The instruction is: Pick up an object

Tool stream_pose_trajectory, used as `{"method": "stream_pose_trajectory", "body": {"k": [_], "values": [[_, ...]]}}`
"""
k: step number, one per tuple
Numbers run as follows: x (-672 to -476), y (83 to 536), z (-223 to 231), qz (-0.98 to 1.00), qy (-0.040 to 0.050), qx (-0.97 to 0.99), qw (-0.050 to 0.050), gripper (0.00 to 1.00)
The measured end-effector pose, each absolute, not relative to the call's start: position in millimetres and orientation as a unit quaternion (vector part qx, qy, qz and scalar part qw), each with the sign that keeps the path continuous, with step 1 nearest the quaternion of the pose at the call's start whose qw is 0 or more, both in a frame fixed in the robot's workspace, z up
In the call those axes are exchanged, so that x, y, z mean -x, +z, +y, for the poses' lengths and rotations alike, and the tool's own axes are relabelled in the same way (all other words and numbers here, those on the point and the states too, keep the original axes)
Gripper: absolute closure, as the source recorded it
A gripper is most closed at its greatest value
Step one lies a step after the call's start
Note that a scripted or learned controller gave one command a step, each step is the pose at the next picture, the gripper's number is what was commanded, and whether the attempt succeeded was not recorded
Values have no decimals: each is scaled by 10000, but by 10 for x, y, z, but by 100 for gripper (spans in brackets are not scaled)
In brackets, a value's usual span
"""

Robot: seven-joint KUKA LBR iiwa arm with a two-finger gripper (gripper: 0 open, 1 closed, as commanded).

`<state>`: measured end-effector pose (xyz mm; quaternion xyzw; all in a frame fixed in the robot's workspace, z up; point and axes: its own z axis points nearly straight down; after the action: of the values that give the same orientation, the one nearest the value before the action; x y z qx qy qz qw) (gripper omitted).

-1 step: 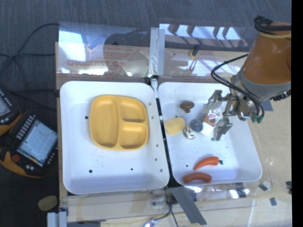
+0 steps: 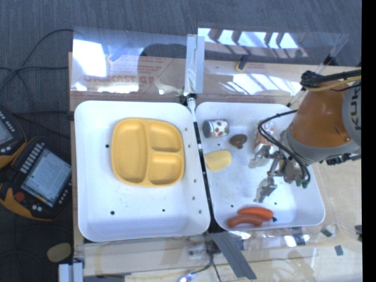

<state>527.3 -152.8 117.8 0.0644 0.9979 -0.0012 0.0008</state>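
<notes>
- Two-finger gripper [image 2: 265,175] hangs over the middle of the right shallow white bin [image 2: 311,213], on the grey arm with the orange band [image 2: 320,122] reaching in from the right.
- Claw state: cannot tell; metal parts are too small and cluttered to read as spread or pressed together. Nothing visibly sits between them.
- Candidates, all lying on the right bin floor: red-orange sausage-shaped toy [image 2: 251,216] near the front wall, pale yellow rounded slab [image 2: 218,160] by the left wall, small brown lump [image 2: 238,140], small white cup with coloured spots [image 2: 215,128] tipped on its side at the back.
- Left shallow white bin [image 2: 94,216] holds a yellow three-compartment plastic tray [image 2: 147,151], well apart from the gripper.
- Progress, as judged: no object lifted yet. Left to do: descend on one item, close, raise.
</notes>
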Motion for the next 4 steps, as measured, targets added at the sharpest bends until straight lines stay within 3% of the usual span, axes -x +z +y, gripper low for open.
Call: {"method": "stream_pose_trajectory", "body": {"k": [1,2,3,4], "values": [[-5933,896,-1633,9951,-5,-989,46,0],[-5957,1019,-1639,9951,-30,-985,88,100],[-5664,2174,-1762,9820,-8,-1889,18,100],[-5466,2250,-2119,9136,-15,-4066,14,100]]}}
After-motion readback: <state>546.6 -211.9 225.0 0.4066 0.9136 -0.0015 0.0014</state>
